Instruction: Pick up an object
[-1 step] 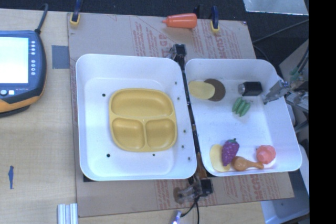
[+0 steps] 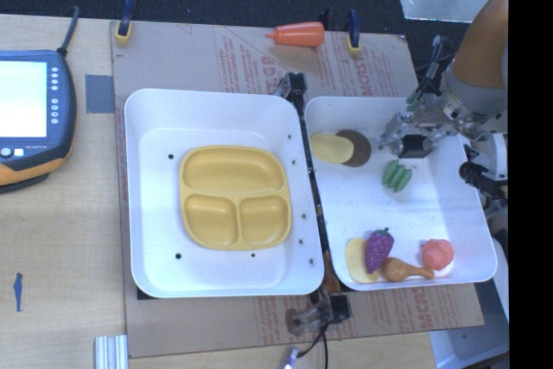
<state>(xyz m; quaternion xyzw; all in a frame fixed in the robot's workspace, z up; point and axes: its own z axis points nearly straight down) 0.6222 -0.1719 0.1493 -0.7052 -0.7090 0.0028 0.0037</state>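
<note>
Your gripper hangs over the far side of the right bin; you cannot tell whether it is spread or closed. A green toy lies on the bin floor just beside it, on the near side. Grapes, a pink fruit and a tan gourd sit at the near edge. The left bin holds a yellow plate.

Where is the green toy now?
In the camera view, the green toy lies in the right bin, just below the gripper and right of the brown disc.
</note>
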